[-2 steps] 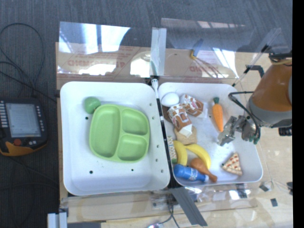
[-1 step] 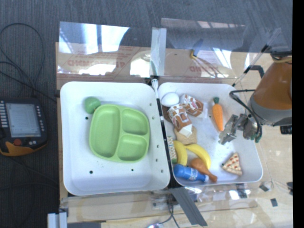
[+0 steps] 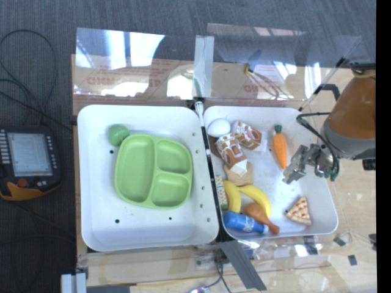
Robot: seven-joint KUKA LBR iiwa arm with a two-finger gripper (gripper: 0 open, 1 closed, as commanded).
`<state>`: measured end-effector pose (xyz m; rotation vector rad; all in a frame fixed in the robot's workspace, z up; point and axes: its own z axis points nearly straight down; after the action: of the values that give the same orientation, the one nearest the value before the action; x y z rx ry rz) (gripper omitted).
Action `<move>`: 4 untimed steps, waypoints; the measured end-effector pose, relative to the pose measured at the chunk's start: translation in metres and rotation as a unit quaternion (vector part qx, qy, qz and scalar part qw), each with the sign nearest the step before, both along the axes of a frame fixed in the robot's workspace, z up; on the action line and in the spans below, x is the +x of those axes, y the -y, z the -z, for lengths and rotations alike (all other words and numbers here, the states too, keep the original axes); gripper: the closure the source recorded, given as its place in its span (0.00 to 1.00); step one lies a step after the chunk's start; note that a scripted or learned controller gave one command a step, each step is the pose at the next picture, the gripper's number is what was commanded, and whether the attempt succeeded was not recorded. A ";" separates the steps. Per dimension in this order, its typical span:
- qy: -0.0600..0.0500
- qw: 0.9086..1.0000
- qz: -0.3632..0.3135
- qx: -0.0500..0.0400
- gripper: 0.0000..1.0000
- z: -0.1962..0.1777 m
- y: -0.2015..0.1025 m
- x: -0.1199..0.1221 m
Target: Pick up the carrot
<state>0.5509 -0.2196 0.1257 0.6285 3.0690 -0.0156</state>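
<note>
Camera view: tool (image 3: 295, 171) open, empty, just beside carrot (image 3: 280, 148); no legible writing.

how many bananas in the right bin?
2. Both bananas lie in the right bin near its front left: one beside the divider, the other just right of it, touching. Clutter could hide more.

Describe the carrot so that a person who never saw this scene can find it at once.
Look in the right white bin, toward its far right part. The carrot lies there alone, just left of the gripper. It is the only orange cone with a green top.
</note>
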 end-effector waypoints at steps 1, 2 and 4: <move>0.001 1.000 -0.001 -0.002 1.00 -0.009 0.000 0.001; -0.001 1.000 0.024 0.006 1.00 -0.054 -0.075 -0.018; 0.003 0.997 -0.071 0.004 1.00 0.022 -0.033 -0.057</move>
<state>0.4941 -0.1864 0.1036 0.4095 3.1015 -0.0010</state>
